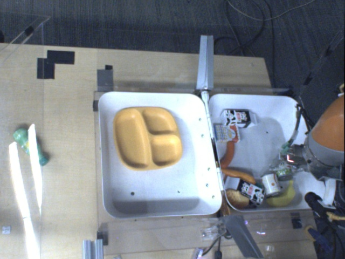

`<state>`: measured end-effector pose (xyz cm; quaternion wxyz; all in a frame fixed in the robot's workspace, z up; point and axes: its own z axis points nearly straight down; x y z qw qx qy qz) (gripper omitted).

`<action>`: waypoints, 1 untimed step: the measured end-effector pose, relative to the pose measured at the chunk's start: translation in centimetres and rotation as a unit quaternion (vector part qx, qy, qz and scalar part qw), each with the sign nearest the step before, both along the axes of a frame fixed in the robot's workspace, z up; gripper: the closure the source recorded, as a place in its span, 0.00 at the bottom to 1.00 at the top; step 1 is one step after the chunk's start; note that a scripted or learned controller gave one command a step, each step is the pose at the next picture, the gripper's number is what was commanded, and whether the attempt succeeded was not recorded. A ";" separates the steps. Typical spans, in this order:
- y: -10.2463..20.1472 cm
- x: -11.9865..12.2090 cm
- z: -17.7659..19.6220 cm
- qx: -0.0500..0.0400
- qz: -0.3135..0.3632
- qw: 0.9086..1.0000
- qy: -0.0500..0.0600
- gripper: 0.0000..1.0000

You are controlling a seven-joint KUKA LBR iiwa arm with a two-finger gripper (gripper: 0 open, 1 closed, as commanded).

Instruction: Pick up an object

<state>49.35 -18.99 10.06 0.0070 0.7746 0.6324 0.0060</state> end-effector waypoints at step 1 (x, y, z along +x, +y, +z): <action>5.5 11.9 11.6 0.003 -0.169 0.986 0.007 1.00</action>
